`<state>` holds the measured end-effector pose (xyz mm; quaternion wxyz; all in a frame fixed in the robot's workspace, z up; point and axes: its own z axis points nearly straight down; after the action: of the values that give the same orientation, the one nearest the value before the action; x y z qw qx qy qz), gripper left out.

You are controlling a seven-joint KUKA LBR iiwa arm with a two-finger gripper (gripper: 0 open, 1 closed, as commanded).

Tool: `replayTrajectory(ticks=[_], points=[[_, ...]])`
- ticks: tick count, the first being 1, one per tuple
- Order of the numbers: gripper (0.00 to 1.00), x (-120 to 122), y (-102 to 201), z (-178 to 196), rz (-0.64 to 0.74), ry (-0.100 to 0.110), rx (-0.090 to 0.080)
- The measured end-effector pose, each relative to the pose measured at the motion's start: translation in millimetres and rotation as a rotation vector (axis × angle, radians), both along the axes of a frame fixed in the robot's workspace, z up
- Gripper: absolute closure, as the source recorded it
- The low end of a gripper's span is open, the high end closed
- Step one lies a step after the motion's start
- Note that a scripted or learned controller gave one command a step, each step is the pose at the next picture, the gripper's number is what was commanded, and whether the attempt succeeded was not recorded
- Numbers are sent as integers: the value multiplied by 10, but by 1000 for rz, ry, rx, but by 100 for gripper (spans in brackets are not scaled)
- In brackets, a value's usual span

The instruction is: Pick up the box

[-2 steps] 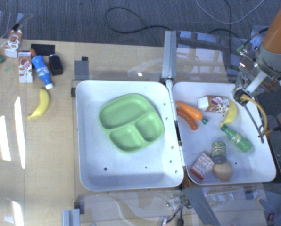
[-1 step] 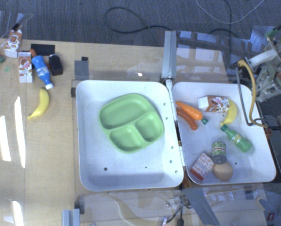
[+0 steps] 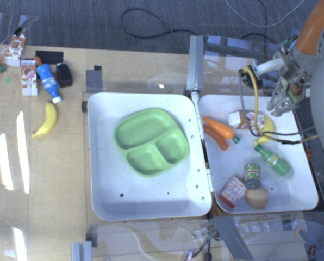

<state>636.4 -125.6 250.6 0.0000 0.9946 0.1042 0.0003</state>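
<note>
Camera view, left to right: on the bench (image 3: 58,162) outside the bins lie some small cartons (image 3: 28,76), a blue bottle (image 3: 48,82) and a banana (image 3: 47,119). The left bin (image 3: 105,200) holds a green tray (image 3: 151,141) with three compartments. In the right bin (image 3: 309,194), two carrots (image 3: 218,131) lie near the dividing wall, touching each other. The box (image 3: 233,191), red and patterned, sits tilted in the near left corner. Just beside it are a can (image 3: 252,172) and a brown potato (image 3: 256,198), the potato nearly touching the box. A green bottle (image 3: 274,161) lies further right, and a white packet (image 3: 243,118) sits toward the far side under a yellow cable (image 3: 255,99).

The gripper (image 3: 281,103) hangs over the far right part of the bin, well apart from the box. Whether its fingers are spread or closed I cannot tell, and nothing is seen between them.

To do the reach well, the arm should probably travel toward the near left corner and turn the fingers to close across the box's short sides. Coming down on the side away from the potato and can would likely avoid nudging them, and the bin wall leaves little room.
</note>
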Motion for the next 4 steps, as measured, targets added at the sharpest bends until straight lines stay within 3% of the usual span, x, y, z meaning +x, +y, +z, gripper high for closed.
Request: replayTrajectory(ticks=[1, 2, 3, 4], points=[[100, -51, -98, 960, 240, -4, -1], [100, -52, 5, 183, -2, -1, 1], [100, -290, 161, 1337, 90, -5, 0], [100, 182, 192, 114, 92, 0, 0]])
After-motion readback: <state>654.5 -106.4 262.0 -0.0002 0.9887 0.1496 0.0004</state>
